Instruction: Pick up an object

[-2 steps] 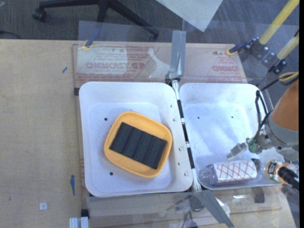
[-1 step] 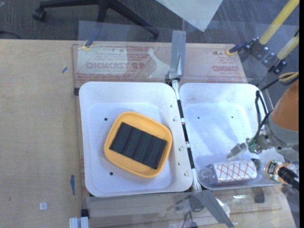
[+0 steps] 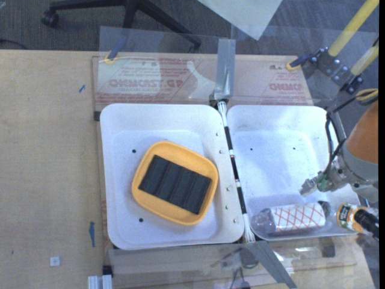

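The light wooden table [image 3: 42,161] carries two shallow white bins set side by side, the left bin [image 3: 114,125] and the right bin [image 3: 283,116], their inner rims touching along a dark seam. Behind the bins lies a clear sheet with red lettering [image 3: 150,80], held at its left corner by a bit of yellow tape [image 3: 110,57], and a grey metal bracket [image 3: 225,68] stands where the two bins meet. Beyond the table, on the grey carpet, are the black base of an office chair [image 3: 126,8] and a pale sheet of paper [image 3: 246,5].
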### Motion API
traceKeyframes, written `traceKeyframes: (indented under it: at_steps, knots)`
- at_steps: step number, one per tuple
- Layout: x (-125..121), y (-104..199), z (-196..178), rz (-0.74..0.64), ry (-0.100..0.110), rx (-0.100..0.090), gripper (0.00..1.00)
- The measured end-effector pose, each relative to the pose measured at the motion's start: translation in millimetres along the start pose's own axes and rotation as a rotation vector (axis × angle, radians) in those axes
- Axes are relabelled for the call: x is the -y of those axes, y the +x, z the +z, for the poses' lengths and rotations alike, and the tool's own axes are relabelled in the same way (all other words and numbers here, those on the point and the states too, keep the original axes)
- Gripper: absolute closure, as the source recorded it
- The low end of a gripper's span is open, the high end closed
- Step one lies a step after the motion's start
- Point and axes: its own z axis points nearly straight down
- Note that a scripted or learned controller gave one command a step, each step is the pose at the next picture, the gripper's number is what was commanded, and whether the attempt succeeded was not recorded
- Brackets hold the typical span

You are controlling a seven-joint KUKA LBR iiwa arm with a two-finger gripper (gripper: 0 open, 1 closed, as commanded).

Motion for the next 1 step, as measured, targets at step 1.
traceKeyframes:
  at_steps: [1]
  knots:
    - [-2.5, 13.3, 47.6, 0.215, 0.007, -0.007, 1.0]
